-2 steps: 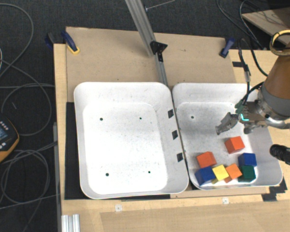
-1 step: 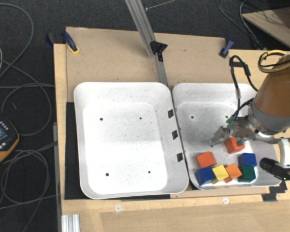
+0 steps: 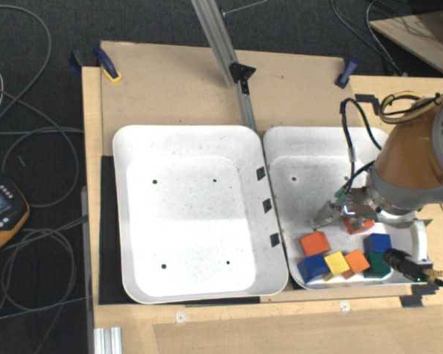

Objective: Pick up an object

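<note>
Tool (image 3: 340, 211) low in right bin (image 3: 310, 157), lower right of frame; can't tell its state. Blocks clustered at bin's lower edge: orange block (image 3: 314, 242), yellow block (image 3: 337, 262), blue block (image 3: 379, 243). Risk: tight packing, tool lands between blocks, shoves them, closes on nothing.

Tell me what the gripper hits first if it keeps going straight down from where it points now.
Probably the bare floor of the right bin, beside the orange block. The gripper seems aimed just above that block, though depth is unclear.

Colored blocks (image 3: 338, 258) clustered, right bin's (image 3: 295, 161) near corner.
</note>
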Motion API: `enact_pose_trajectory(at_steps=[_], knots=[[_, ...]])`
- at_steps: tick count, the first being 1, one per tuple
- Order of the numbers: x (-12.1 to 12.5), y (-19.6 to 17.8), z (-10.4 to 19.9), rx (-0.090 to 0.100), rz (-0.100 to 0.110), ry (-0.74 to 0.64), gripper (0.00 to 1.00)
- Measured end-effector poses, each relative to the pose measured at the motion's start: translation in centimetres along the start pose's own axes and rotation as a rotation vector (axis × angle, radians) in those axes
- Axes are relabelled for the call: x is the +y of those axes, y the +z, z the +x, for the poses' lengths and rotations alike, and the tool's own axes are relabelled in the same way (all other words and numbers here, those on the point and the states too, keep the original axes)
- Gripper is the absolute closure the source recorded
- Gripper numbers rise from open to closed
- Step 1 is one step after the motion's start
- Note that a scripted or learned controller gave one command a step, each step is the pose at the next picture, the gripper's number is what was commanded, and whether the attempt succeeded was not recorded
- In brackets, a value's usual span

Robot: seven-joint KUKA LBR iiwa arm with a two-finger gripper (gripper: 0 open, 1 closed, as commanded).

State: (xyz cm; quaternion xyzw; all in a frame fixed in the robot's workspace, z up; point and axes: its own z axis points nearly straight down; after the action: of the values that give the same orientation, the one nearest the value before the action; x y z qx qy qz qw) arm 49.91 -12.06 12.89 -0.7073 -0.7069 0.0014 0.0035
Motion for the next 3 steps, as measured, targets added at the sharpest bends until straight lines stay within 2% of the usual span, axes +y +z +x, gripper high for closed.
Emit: enact_pose_trajectory(at_steps=[1, 2, 3], knots=[[0.0, 3.1, 0.1, 0.0, -0.003, 0.0, 0.0], [0.1, 1.9, 0.0, -0.002, -0.008, -0.001, 1.0], [0.6, -2.6, -0.4, -0.004, -0.013, -0.002, 1.0]])
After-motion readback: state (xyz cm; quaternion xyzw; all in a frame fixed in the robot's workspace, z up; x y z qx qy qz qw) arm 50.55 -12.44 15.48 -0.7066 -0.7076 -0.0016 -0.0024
